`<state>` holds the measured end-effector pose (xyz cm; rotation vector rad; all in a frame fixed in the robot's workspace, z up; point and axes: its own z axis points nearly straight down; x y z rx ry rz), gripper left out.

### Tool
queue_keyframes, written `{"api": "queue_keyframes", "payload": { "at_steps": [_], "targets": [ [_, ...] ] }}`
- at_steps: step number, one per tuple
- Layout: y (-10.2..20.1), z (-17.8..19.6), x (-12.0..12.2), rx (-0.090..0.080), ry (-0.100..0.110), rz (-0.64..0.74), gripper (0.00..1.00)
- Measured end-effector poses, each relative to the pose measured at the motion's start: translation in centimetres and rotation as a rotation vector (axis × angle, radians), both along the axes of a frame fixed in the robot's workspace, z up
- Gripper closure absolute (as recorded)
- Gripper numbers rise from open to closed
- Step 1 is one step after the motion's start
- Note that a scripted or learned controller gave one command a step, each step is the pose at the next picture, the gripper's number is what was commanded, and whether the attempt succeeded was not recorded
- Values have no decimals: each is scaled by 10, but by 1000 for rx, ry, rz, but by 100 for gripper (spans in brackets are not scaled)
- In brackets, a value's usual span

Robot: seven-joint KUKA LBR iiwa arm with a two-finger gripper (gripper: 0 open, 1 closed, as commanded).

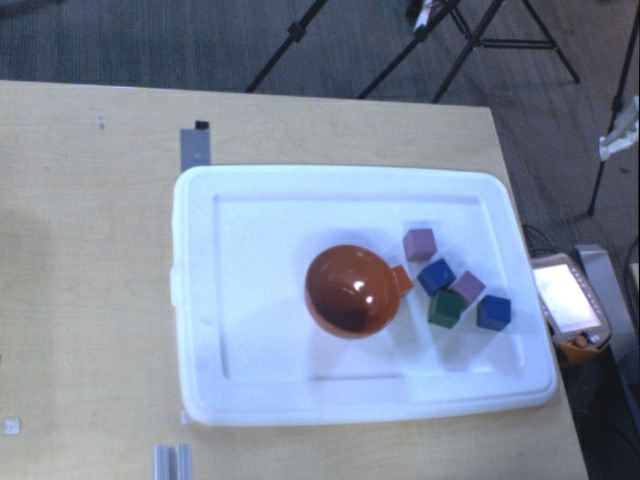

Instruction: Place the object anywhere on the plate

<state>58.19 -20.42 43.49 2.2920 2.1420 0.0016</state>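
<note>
Camera view: brown plate (352, 290) mid-bin (300, 176), cubes clustered just right of it, gripper state can't tell, so pick the looser purple cube (420, 243) straight from above, then release low over plate centre.

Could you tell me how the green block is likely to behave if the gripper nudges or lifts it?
The green block looks flat-sided, so it should slide, not roll. It touches the blue block, so a nudge would probably shift both.
</note>
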Motion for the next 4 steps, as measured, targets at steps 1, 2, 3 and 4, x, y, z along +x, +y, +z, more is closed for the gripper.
{"api": "queue_keyframes", "payload": {
  "at_steps": [1, 2, 3, 4],
  "targets": [
    [0, 0, 0, 0, 0, 1, 0],
    [21, 0, -78, 1, -1, -518, 0],
    [20, 0, -61, -1, -2, 5, 0],
    [4, -1, -5, -1, 0, 117, 0]
  ]
}}
